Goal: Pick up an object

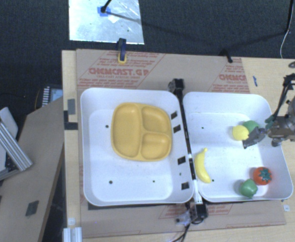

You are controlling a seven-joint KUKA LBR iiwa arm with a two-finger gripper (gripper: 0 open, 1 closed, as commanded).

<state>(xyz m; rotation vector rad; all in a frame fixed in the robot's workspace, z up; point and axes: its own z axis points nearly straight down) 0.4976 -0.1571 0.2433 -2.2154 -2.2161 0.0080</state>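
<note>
Camera view shows the gripper (253, 137) poised at 3 o'clock of the right bin (223, 105), just beside a yellow lemon (240, 132) and a green fruit (251, 125); whether its fingers are open cannot be told. Crowding there could cause a slipped grasp. A banana (202, 166), tomato (261, 175) and green pepper (247, 187) also lie in it, while the left bin (94, 150) holds 1 yellow divided plate (140, 131).

I see my 1 arm (294, 127) reaching in from the right edge, its wrist held low and roughly level, pointing left. The gripper (251, 137) sits at the arm's leftmost end, a dark finger angled down and to the left. I cannot tell how its 2 fingers stand.
</note>
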